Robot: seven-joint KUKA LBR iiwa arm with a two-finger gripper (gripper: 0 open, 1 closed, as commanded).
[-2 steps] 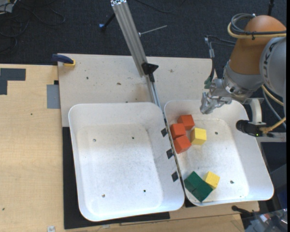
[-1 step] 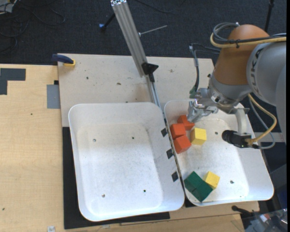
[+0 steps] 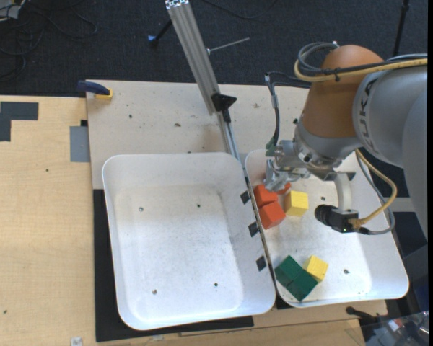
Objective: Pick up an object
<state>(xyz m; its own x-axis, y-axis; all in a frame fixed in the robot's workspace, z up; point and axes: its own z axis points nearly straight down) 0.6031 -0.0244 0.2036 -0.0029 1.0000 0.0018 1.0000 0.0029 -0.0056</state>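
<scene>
Hovering low over the right-hand bin point(image 3: 379, 283), the gripper point(image 3: 277, 181) stands just above the orange blocks point(image 3: 268, 205) beside the divider between the two bins. Whether its jaws are open or closed cannot be made out; the wrist housing and cabling mask them, and no object can be seen between them.

Progress, as judged from this view: the approach looks to be in hand, but no pick is confirmed. Every object lies on the bin floor. The orange blocks sit touching or nearly touching the bin's left wall. A yellow block point(image 3: 297, 202) rests just beside them to the right. A green block point(image 3: 294, 277) and a second yellow block point(image 3: 317, 267) lie close together near the front edge. The left-hand bin point(image 3: 130, 186) shows only specks on its floor. Closing, lifting and clearing the bin remain to be done.

Markings: part of dark lettering shows on the grey arm point(image 3: 390, 110) at the wrist, cut off and not fully legible. No labels are seen on the blocks or bins.
</scene>
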